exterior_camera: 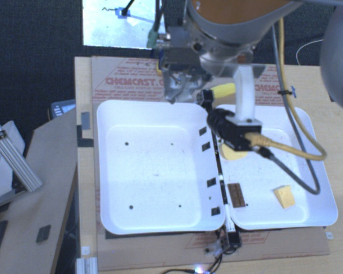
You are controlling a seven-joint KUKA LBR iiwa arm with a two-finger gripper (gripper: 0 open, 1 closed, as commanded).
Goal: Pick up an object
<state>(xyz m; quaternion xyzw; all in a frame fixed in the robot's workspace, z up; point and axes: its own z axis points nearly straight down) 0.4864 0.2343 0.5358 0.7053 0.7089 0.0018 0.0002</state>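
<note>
Pincer (pixel 182 90) above yellow block (pixel 284 197), lying tilted diagonally.

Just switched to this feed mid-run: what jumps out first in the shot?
The big grey and orange arm fills the top, hanging over the far edge where the two white bins meet, with yellow cable looping across the right bin. In that right bin lie a yellow wedge-shaped block near the front, a small brown rectangular piece by the divider, and a pale yellow piece partly under the black cable fitting.
</note>
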